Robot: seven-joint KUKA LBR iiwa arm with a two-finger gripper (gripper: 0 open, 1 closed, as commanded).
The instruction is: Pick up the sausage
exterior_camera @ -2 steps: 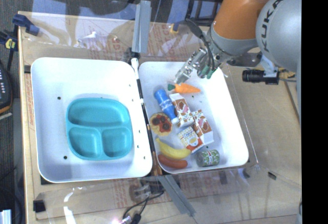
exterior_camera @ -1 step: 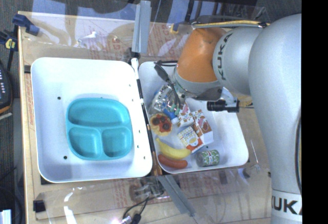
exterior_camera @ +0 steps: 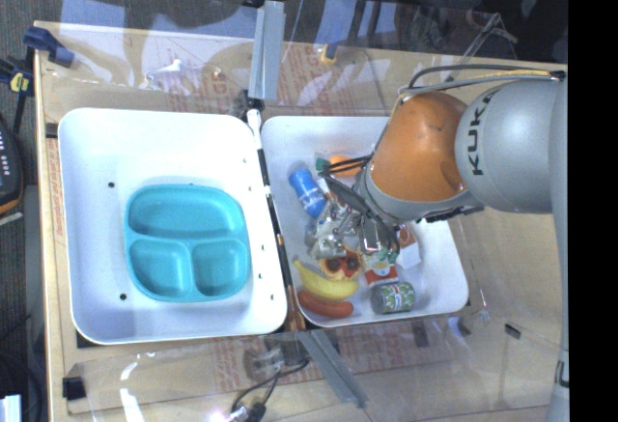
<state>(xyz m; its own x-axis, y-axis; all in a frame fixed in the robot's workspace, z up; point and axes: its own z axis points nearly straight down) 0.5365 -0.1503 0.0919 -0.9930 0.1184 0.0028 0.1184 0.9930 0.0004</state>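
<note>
The sausage [exterior_camera: 325, 306], short and reddish-brown, lies at the front edge of the right bin [exterior_camera: 447, 261], just below a yellow banana [exterior_camera: 326, 284]. My gripper [exterior_camera: 338, 237] hangs low over the middle of that bin, amid the pile of items, a little behind the banana and the sausage. The orange band and grey wrist above it hide the bin's back right part. Nothing can be made out between the gripper and the sausage beyond the banana.
A blue bottle [exterior_camera: 309, 191] lies left of the gripper, with a green can [exterior_camera: 393, 296] at the front right and small red-and-white items beside it. The left bin [exterior_camera: 87, 150] holds a blue three-part tray [exterior_camera: 185, 241].
</note>
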